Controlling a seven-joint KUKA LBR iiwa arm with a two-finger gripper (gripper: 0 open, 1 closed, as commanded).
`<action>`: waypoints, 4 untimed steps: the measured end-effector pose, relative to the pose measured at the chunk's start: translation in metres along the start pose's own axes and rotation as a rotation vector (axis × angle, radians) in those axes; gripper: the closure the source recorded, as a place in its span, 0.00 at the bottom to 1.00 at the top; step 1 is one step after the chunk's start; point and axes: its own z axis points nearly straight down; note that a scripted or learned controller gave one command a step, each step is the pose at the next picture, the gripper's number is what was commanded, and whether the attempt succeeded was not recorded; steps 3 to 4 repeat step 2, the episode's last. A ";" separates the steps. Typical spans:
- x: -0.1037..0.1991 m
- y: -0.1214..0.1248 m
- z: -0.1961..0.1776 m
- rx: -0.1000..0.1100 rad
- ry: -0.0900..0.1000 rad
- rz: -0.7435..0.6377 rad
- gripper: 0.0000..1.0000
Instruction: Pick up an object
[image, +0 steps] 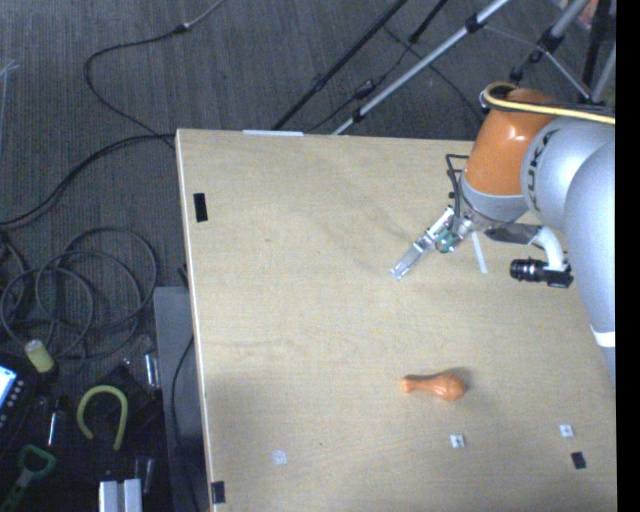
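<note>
Item: orange object (436, 385), pear- or gourd-shaped, lying on its side on the worktop (300, 300), toward the near edge and right of centre; bulbous end to the right, narrow neck pointing left. Probable handling: looks small and light, likely a smooth plastic or rubbery toy, so it may roll or slip under a pinch; not evidently fragile. Best hold, by judgement: across the bulb at its widest part, or over the neck where it narrows, jaws set crosswise to its long axis. Arm (560, 190): enters at the right edge, orange band above the wrist; jaws (420, 252) slant down-left toward mid-worktop, well apart from the object and gripping nothing; whether open or closed cannot be told at this size. Surface: pale wood-tone board, flat, bare, with a black marker (200, 207) by the left edge and small tags (457, 440) near the near right corner. Room: dark carpet, loose cables (80, 290) at left, tripod legs (440, 45) beyond the far edge.
</note>
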 end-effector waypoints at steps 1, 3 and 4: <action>0.001 0.002 -0.010 -0.006 0.000 0.001 1.00; 0.027 0.014 -0.079 -0.004 0.002 -0.017 1.00; 0.027 0.014 -0.079 -0.004 0.002 -0.017 1.00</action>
